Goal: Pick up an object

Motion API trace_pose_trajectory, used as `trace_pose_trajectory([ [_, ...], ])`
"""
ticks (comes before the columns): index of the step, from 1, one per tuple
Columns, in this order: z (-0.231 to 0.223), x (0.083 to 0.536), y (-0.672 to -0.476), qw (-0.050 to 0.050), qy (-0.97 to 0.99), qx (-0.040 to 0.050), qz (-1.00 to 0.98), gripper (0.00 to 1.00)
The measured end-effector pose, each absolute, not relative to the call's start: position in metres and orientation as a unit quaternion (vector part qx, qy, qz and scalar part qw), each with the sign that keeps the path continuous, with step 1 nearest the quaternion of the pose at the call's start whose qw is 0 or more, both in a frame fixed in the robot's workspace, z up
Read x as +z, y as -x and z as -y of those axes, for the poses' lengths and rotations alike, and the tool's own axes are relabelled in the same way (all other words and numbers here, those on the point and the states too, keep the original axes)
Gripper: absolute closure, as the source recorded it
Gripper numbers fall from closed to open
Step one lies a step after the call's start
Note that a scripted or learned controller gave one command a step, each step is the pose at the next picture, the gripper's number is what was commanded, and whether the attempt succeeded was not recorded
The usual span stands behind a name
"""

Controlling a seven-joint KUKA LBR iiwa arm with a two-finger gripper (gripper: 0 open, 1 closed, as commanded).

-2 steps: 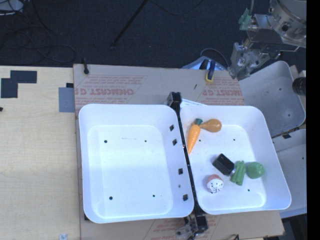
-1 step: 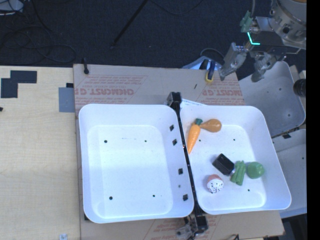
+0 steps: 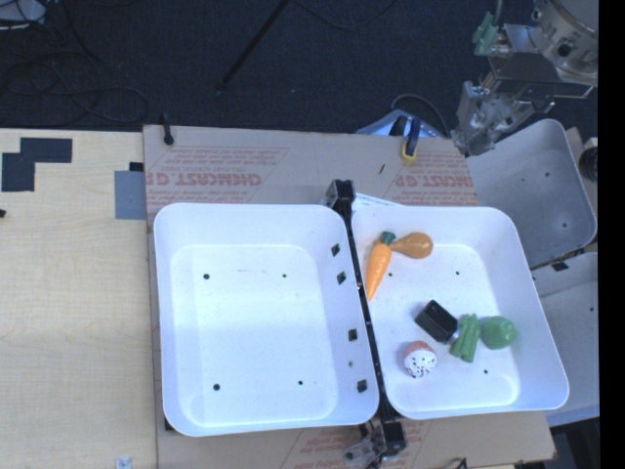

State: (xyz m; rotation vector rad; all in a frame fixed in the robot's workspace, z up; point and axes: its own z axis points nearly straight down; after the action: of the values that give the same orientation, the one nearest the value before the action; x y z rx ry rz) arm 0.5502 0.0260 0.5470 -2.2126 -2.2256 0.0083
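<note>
The right bin (image 3: 508, 225) holds several small items. An orange carrot (image 3: 377, 266) lies near the divider, touching a tan pear-shaped piece (image 3: 413, 245). A black block (image 3: 437, 320) sits lower, beside a green vegetable toy (image 3: 482, 335). A white and red die-like piece (image 3: 420, 361) rests near the front. My gripper (image 3: 473, 137) hangs high above the bench behind the right bin, far from all the items, with nothing seen between its fingers.
The left bin (image 3: 176, 233) stands beside the right one, joined by a black divider (image 3: 354, 291). A grey metal plate (image 3: 532, 189) lies at the right behind the bin. Cardboard (image 3: 254, 169) underlies both bins. Cables run across the dark floor behind.
</note>
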Motion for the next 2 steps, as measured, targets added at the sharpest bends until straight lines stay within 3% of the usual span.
trace_pose_trajectory([
  [1, -0.0559, 0.5364, -0.5639, 0.002, 0.706, 0.0022, 0.708, 1.0],
  [2, -0.0557, 0.537, -0.5633, 0.001, 0.706, 0.002, 0.708, 0.0],
])
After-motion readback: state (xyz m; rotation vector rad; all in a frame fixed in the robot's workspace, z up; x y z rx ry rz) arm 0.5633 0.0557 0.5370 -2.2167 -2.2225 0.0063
